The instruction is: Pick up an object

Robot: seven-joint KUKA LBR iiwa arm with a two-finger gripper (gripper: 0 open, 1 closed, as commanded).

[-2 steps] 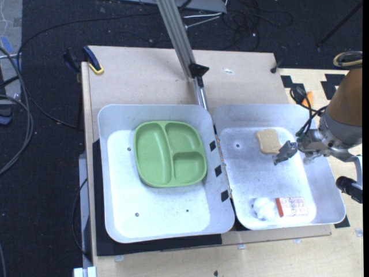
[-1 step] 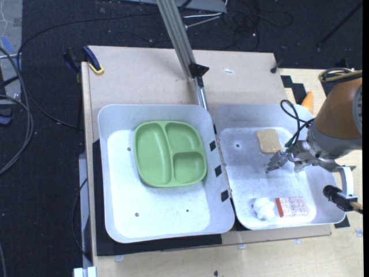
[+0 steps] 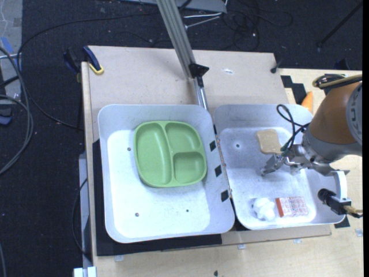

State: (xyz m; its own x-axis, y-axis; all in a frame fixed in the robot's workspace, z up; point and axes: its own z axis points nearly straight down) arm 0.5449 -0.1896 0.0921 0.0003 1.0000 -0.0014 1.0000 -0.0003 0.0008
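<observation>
In the right bin [image 3: 242, 160] lie a tan, bread-like slab [image 3: 268, 141] near the back, a small white crumpled object [image 3: 264, 208] near the front, and a flat red-and-white packet [image 3: 292, 206] beside it. My gripper [image 3: 271, 167] hangs low over the bin's middle, just in front of the tan slab and apart from it. Nothing shows between its fingers. The grey and orange arm reaches in from the right.
The left bin [image 3: 115, 201] holds a green divided plate [image 3: 170, 153]. A slanted metal pole [image 3: 179, 33] rises behind the bins. Black clips [image 3: 219, 169] sit on the seam between the bins. A black cable loops above the wrist.
</observation>
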